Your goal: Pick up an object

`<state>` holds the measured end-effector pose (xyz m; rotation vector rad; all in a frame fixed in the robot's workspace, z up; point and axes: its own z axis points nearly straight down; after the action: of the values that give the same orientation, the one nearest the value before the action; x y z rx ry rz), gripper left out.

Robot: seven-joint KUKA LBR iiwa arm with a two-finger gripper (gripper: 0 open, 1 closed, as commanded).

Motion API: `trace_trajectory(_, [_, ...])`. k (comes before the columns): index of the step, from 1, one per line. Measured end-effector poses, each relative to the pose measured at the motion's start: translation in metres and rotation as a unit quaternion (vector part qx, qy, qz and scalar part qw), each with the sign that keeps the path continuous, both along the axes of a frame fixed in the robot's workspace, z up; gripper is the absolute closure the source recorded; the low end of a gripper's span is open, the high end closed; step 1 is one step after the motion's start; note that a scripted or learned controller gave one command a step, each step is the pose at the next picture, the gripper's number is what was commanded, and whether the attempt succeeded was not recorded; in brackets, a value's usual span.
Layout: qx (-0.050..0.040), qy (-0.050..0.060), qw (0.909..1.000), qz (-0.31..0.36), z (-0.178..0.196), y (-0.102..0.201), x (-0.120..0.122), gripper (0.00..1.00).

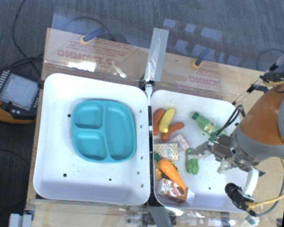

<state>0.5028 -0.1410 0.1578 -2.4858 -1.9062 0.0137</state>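
Pincer (195, 156) low in the right bin (222, 106), spread wide over the green broccoli piece (192, 167) — nothing held yet. Best to centre, drop straight, close gently. Counted: two bins, one blue tray (102, 130), one banana (167, 119), one carrot (171, 172), one green bottle (204, 123).

The arm (272, 124) runs off the frame's right edge. The gripper (197, 154) hides part of a green thing (192, 167) at right-centre; its kind is unclear. The packet (171, 191) print below is too small to read.
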Motion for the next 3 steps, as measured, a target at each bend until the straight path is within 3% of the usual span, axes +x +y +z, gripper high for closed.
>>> trace_trajectory(1, [0.0005, -0.006, 0.9982, 0.06, -0.07, -0.01, -0.005, 0.0])
trace_trajectory(2, [-0.0009, -0.009, 0.9958, 0.091, -0.07, -0.02, 0.04, 0.0])
trace_trajectory(3, [-0.0046, -0.013, 0.9964, 0.084, -0.068, -0.006, -0.01, 0.0])
